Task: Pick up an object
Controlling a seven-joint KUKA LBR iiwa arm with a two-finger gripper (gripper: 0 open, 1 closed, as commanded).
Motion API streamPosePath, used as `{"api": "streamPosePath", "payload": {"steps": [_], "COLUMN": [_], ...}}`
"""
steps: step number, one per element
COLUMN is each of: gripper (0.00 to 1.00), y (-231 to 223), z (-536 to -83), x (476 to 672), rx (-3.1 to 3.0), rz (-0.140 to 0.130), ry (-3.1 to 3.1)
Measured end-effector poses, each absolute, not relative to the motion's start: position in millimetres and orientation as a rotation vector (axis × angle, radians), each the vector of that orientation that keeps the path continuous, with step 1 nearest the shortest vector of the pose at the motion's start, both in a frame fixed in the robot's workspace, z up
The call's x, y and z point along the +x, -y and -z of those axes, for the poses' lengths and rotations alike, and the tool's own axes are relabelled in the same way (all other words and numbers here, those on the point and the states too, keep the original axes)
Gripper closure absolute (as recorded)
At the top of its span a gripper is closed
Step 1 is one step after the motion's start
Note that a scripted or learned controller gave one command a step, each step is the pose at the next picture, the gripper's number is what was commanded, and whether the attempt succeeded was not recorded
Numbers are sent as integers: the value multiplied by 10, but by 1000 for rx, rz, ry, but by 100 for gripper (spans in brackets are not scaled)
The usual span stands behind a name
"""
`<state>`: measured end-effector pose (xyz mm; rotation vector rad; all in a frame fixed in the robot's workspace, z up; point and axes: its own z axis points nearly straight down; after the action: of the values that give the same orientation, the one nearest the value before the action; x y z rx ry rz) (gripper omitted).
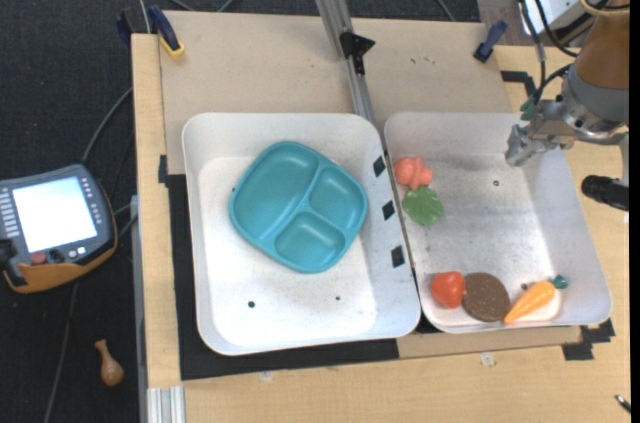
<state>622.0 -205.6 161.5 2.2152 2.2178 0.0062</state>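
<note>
Five toy foods in rt bin (560, 211); claw (521, 147) above its far rt corner, can't tell open/closed; nothing visibly held.

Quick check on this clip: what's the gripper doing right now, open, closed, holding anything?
Gripper: over the upper right part of the right bin; whether it is open or closed cannot be told, and nothing shows in its grasp.
</note>
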Motion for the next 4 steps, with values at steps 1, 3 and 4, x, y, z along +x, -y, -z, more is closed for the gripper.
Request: {"api": "streamPosePath", "payload": {"steps": [1, 3, 4], "gripper": [100, 100, 100], "y": [2056, 949, 544], "z": [-2048, -2044, -2032], "x": [6235, 5794, 5544], "rx": [2216, 2220, 2220], "rz": [-5, 1, 1], "ry": [-2219, -2230, -2229]}}
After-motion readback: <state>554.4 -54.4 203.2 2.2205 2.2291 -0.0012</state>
